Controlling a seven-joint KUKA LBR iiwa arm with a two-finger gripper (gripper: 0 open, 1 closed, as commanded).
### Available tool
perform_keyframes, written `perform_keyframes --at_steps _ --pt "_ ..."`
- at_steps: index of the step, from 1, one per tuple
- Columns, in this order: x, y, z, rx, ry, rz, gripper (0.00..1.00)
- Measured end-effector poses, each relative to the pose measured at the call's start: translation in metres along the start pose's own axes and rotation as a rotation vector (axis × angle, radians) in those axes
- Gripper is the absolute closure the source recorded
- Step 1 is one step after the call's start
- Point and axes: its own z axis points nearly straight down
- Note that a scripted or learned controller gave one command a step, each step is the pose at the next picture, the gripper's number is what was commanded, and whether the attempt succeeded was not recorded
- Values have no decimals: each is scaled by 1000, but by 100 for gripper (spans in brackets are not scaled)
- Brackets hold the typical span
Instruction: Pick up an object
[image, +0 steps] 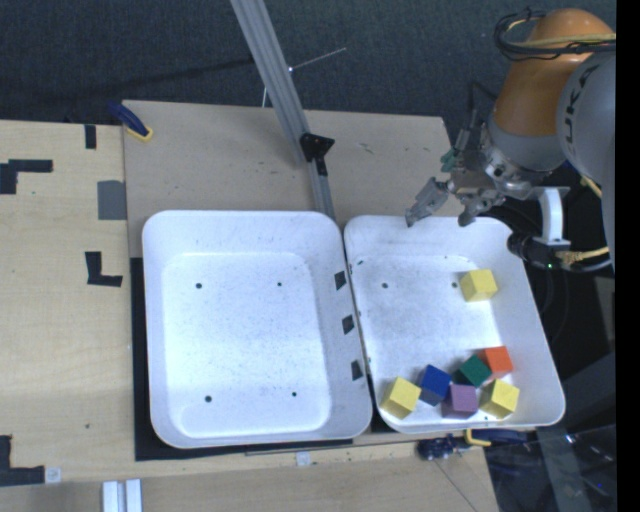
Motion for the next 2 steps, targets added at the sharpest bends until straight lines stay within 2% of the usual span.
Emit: perform_keyframes --at_steps 1,2 --pt "0 0 0 0 0 0 0" --pt "2 6 62 6 -1 -1 0"
